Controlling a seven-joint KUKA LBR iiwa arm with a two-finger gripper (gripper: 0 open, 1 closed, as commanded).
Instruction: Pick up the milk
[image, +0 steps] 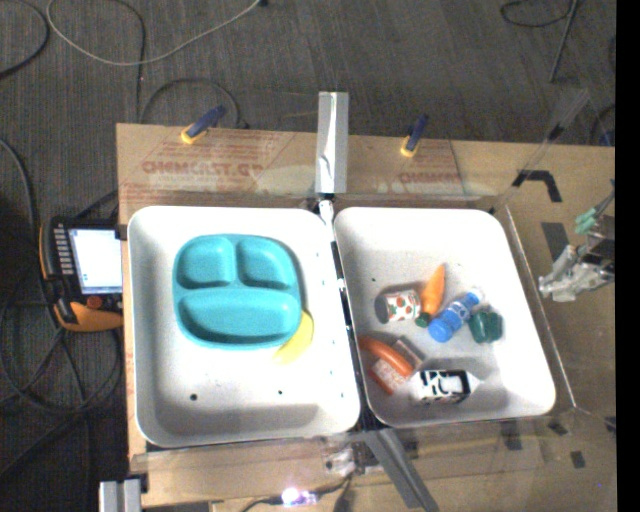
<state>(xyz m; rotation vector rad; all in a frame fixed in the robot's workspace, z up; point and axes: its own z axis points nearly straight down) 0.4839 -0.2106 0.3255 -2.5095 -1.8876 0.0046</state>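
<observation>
A robotics lab — clamped cardboard-topped bench (240, 165), twin white bins (150, 400), teach pendant (85, 270) alongside, cables (90, 40) trailing over grey carpet.

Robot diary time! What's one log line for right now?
task: pick up milk | milk carton: lying in right bin, near front, untouched | claw: outside bin, off to its right | status: not started

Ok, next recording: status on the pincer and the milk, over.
Pincer at right edge, outside the right bin. Milk carton lying near that bin's front wall, untouched. Hot dog close on its left.
</observation>
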